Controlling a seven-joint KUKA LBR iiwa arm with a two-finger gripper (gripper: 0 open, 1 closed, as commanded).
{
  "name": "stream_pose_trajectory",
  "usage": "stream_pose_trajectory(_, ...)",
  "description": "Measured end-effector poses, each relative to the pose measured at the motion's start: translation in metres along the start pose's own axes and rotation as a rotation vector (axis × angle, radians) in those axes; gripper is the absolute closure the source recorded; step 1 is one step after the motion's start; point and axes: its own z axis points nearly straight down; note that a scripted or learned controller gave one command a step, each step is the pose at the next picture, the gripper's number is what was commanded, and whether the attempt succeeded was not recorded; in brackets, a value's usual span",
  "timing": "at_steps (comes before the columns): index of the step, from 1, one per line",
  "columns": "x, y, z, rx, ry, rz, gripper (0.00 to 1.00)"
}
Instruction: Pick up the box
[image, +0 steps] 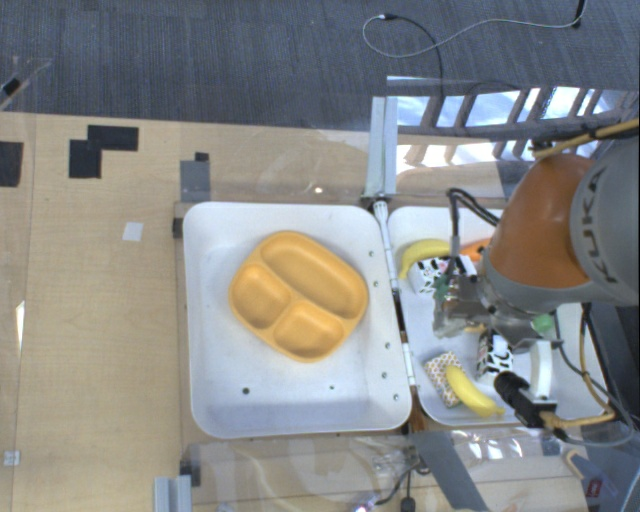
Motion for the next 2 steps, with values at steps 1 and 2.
stream_pose_trajectory(1,0.004,0.023,-0.121,0.000,-0.001,-0.157,1.00)
stream_pose_trajectory(2,0.005,0.025,-0.133,-0.006,-0.002,-0.163,1.00)
